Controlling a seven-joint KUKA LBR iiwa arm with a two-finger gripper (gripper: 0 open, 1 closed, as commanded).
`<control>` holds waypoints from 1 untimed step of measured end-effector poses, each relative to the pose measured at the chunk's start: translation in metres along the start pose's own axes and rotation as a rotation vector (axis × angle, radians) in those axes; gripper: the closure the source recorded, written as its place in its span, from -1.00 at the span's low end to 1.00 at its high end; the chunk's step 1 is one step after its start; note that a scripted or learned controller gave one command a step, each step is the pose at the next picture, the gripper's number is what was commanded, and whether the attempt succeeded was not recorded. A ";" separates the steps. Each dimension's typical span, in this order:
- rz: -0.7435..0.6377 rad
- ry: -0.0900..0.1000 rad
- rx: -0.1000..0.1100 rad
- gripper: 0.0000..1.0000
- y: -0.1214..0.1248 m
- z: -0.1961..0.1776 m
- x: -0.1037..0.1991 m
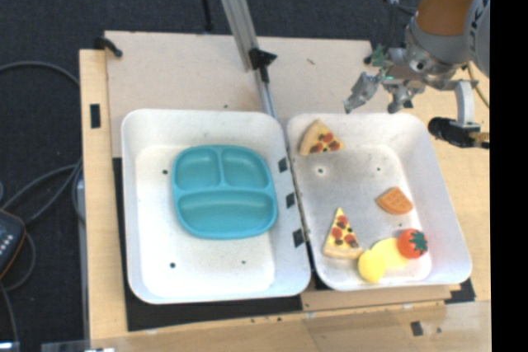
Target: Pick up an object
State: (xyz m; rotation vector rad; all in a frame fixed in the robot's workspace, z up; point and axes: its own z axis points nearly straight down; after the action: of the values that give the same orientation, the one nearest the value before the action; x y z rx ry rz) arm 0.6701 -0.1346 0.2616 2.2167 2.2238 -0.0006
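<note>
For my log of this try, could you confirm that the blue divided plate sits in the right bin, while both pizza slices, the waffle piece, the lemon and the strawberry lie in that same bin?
Not quite: the camera view shows the blue divided plate in the left bin, alone. The two pizza slices, the waffle piece, the lemon and the strawberry do lie in the right bin.

The claw (pixel 381 96) is hovering with its fingers spread above the far rim of the right bin (pixel 441 177), holding nothing. In that bin, 2 pizza slices (pixel 319 139) (pixel 341 234), a waffle (pixel 394 201), a lemon (pixel 376 262) and a tomato (pixel 412 243) are lying. A teal divided plate (pixel 223 191) is sitting in the left bin (pixel 144 202).
</note>
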 end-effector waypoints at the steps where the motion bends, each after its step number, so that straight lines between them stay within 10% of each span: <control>1: -0.001 -0.001 0.000 -1.00 0.000 0.000 0.000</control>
State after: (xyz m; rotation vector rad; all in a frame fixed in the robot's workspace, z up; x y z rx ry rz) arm 0.6700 -0.1349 0.2617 2.2159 2.2242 -0.0017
